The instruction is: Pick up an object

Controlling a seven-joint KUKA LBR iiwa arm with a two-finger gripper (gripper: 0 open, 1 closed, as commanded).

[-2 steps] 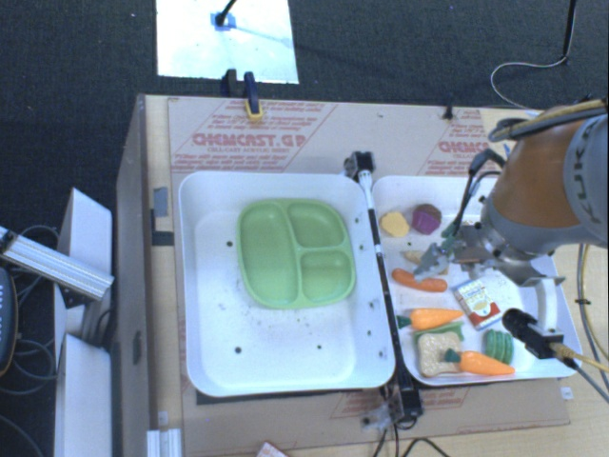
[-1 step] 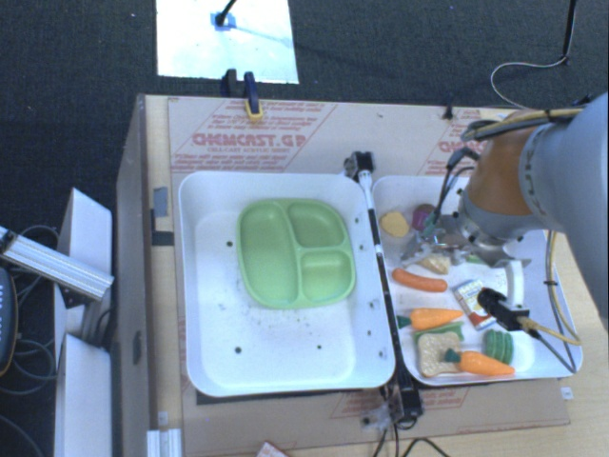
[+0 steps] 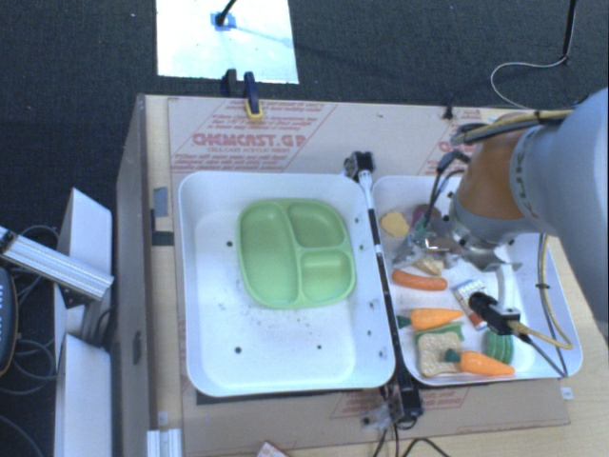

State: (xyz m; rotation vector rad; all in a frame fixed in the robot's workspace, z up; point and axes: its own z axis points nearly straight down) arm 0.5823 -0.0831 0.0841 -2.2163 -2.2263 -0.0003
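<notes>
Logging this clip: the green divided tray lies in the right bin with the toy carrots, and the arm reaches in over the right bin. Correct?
Not quite. In the camera view the green divided tray lies in the left bin, by itself. The toy carrots are in the right bin, and the arm does reach in over that bin.

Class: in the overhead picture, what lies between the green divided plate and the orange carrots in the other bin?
In the camera view, the two bins' adjoining white rims, topped by a dark strip, separate the green plate from the carrots.

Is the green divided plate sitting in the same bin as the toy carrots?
No, the green plate lies in the left bin; the carrots lie in the right bin.
</notes>
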